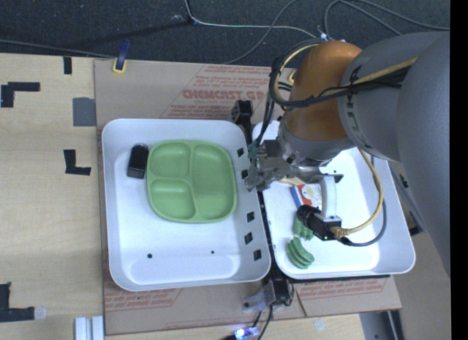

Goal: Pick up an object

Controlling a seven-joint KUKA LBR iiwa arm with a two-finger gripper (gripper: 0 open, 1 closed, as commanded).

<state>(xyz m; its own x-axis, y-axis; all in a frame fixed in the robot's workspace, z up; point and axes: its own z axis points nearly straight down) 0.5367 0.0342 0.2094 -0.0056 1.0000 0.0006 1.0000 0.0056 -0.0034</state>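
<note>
In the camera view, the grey arm point(409, 97) comes in from the right. It is smooth and rounded, with a glossy orange band point(322, 90) above the wrist. The gripper point(267, 170), a small block of grey metal, hangs low at the wall where the two bins meet, over the left edge of the right bin point(365, 254). The wrist hides much of it, so I cannot tell if it is apart or together.

The things that could be picked lie in both bins. In the left bin point(183, 262), a shallow tray of smooth white plastic with rounded corners, rests a pale green plate point(191, 181). The plate is a matte rounded square, divided by low ridges into three compartments. Just beside its left edge, near the upper left corner, lies a small black block point(137, 161), rectangular, with a dull surface. In the right bin, near the front wall, lies a green ribbed object point(300, 252), short and curved, with soft-looking ridges across it. Below the gripper lies a small flat item point(306, 196) in blue, white and red, partly covered, so its shape is not clear.

Both bins stand on a sheet of brown cardboard point(212, 90) with red print, which lies on the pale wooden bench point(44, 207).
</note>
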